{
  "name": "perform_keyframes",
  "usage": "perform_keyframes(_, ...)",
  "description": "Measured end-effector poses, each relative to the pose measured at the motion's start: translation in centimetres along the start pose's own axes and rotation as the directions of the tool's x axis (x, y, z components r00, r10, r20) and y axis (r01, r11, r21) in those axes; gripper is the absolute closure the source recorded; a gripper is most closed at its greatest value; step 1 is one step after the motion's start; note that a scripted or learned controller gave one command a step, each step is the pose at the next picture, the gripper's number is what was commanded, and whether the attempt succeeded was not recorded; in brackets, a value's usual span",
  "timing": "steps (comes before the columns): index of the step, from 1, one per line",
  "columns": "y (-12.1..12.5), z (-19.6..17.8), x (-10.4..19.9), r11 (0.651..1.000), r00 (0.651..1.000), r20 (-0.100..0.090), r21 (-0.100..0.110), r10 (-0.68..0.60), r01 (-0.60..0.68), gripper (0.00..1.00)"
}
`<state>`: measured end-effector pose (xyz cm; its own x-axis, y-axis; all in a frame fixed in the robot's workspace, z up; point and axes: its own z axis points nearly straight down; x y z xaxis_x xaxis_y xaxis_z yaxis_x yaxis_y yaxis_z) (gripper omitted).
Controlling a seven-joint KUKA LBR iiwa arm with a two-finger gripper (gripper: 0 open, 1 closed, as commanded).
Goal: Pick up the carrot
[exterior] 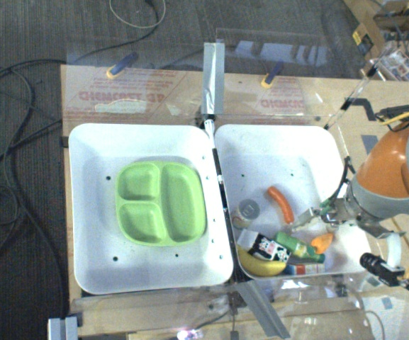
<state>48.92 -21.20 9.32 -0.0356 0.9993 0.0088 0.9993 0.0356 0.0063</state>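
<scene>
The carrot lay in the right bin, lower centre of the frame, with bare white floor above it and to its left. The gripper hung just right of it, near the bin's right wall; whether its fingers were spread or pressed together could not be told. A banana, a bottle and other small items crowded the bin's lower edge. A green tray sat in the left bin.

Two white bins: the left holds one green tray; the right holds one carrot, one banana, one green bottle.
</scene>
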Motion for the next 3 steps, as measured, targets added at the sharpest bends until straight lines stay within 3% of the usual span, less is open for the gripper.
perform_keyframes(3,0.06,0.11,0.52,1.0,1.0,0.009,-0.008,0.029,-0.029,0.0)
